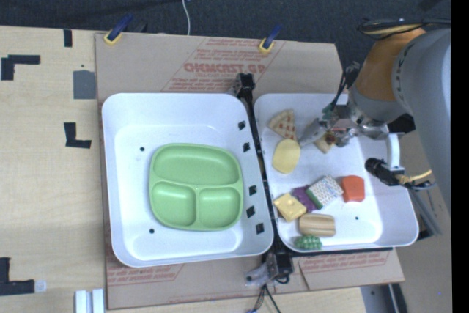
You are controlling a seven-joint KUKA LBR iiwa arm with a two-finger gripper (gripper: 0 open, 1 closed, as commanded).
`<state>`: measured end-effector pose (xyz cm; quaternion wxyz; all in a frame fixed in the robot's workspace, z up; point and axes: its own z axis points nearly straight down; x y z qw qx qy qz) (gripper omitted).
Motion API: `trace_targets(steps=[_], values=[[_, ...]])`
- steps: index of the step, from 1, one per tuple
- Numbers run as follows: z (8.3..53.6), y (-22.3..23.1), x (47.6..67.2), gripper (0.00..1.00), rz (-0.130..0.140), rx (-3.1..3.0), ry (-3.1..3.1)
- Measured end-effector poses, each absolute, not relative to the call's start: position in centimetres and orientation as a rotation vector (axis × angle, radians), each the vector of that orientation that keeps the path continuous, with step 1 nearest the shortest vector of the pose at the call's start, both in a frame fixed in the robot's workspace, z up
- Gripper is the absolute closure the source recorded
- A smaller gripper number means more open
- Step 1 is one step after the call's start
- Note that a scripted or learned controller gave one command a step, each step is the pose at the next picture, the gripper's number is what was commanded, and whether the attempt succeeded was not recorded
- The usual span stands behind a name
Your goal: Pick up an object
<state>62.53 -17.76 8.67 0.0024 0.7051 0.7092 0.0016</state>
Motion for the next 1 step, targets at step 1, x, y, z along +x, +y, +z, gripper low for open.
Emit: trace_targets(steps=[1], values=[[12.6, -22.53, 66.72, 0.0, 0.003, 2.214, 2.218]])
